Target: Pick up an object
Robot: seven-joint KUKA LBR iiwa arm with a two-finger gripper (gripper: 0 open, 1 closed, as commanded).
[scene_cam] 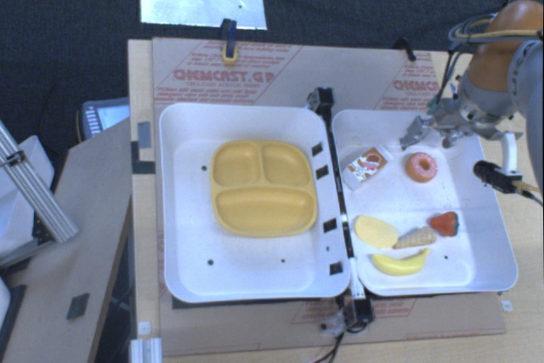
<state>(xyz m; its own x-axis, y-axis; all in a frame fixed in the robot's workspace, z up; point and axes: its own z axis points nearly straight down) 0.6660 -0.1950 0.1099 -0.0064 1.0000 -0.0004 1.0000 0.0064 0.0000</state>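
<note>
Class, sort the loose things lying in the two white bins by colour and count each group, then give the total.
Yellow: 3 – divided tray, oval piece, banana
Pink: 1 – doughnut
Red: 1 – strawberry
Tan: 1 – cone
Red and white: 1 – small packet
Total: 7

"CHEMCAST GP" in red, printed twice on backing sheet (255, 68) behind bins; right print partly hidden.
</note>
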